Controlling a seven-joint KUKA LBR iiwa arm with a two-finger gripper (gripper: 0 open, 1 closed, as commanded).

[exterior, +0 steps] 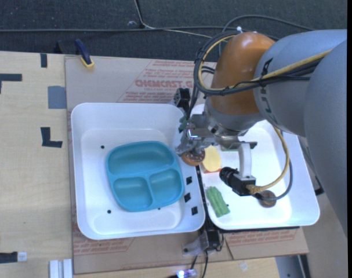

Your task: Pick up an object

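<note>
Camera view: gripper [192, 151] sits over the seam between the bins, a small brown round object [192, 157] at its tips, grip state indeterminate; yellow piece [211, 161] at its 3 o'clock, green item [217, 202] at 5 o'clock.

wooden bench [25, 172] bearing a brown cardboard sheet [141, 80] with red print. two shallow white bins sit side by side on the sheet: left bin [89, 155] toward 9 o'clock, right bin [291, 207] toward 3 o'clock, rims touching. black tape marks [48, 136] lie on the bare wood at 9 o'clock.
</note>
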